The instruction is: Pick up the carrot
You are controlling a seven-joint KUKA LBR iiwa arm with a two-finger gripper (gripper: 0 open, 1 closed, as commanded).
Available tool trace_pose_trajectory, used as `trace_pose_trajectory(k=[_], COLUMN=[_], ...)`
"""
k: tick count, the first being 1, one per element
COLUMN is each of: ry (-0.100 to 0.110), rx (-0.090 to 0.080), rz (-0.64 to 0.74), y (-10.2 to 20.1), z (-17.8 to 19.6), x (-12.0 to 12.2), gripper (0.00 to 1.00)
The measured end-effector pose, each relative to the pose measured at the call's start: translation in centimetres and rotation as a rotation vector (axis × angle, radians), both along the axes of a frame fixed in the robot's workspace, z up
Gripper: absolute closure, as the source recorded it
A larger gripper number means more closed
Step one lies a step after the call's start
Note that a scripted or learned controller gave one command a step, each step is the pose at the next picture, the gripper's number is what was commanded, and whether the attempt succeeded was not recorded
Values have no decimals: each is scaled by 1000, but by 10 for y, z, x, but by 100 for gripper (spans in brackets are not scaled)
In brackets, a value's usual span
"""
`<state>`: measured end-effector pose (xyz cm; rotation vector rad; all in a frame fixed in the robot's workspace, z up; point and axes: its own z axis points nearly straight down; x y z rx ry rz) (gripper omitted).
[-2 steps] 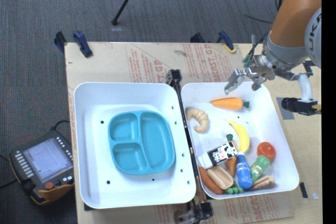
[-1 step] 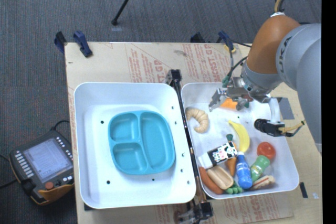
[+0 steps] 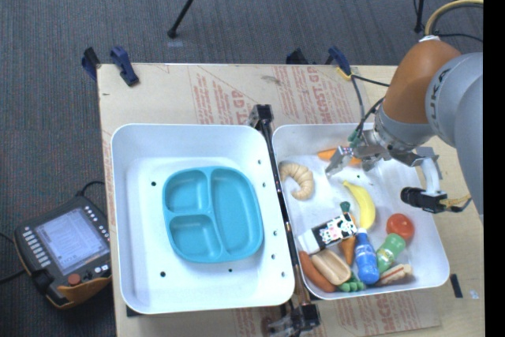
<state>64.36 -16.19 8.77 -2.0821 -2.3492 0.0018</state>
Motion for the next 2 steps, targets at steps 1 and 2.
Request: trace_pose_trajectory(k=[1, 2], ry=[-2, -3], rx=[0, -1], rz=[117, 64], y=[54, -16], z=[57, 72], x=[1, -2], gripper=[0, 0])
